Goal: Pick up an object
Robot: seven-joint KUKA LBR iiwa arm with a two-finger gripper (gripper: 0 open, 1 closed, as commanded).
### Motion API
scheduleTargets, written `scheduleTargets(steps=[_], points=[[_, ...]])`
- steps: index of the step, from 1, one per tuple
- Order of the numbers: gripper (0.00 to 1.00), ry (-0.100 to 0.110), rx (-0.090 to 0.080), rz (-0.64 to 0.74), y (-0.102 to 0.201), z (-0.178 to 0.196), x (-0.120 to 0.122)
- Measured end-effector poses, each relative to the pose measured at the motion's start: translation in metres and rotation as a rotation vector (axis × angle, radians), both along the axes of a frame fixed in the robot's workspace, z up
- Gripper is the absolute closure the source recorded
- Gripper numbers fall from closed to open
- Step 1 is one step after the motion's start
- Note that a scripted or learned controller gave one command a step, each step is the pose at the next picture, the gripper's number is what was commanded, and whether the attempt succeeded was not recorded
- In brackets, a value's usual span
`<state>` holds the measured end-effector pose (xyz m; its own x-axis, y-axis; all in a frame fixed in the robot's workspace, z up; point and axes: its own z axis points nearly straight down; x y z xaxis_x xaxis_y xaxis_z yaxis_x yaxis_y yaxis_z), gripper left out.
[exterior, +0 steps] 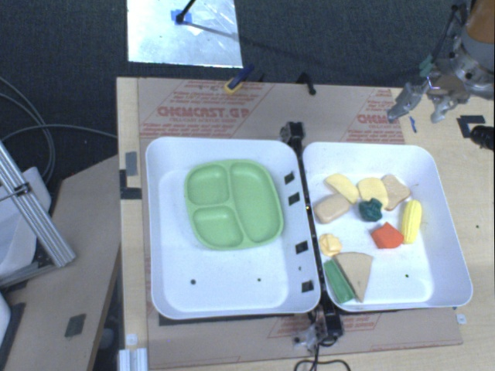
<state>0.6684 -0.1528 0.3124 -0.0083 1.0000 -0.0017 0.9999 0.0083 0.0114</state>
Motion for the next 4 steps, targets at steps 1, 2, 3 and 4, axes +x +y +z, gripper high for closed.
scheduleTargets(steps=[1, 2, 3, 4], points=[[0.0, 0.013, 0.005, -0.003, 0.018, -0.235, -0.001], [0.0, 0.005, -0.001, -0.009, -0.029, -0.184, -0.004], [0.0, 0.002, -0.001, -0.007, -0.02, -0.226, -0.069], [0.0, 0.0, 0.002, 0.003, 0.049, -0.225, 0.002]])
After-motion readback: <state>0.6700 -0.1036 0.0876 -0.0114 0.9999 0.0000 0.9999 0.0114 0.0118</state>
